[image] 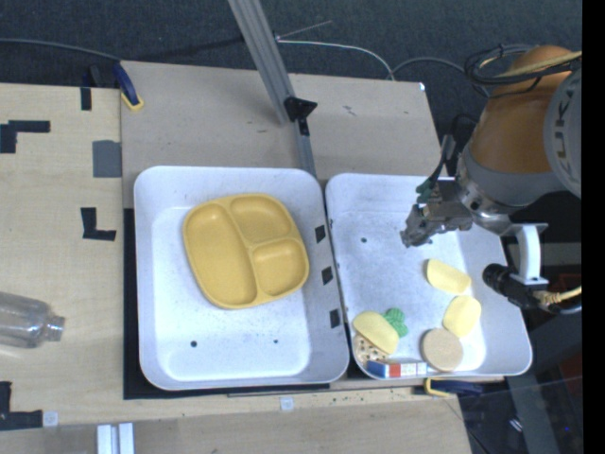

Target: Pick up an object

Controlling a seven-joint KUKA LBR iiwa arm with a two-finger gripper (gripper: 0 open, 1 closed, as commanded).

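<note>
claw [416, 235] hung low over the right bin [378, 206], near its upper middle, with nothing visibly between its fingers; whether they stood apart or together could not be told. two pale yellow pieces [447, 276] [462, 316] lay below it, well apart from the claw, and a round tan piece [441, 349] sat near the bin's front edge. a yellow block [375, 331] touched a small green item [395, 321] at the front left corner. the left bin [161, 282] carried a yellow divided plate [246, 250]. a clear bottle [26, 320] lay on the bench [57, 253].
</note>
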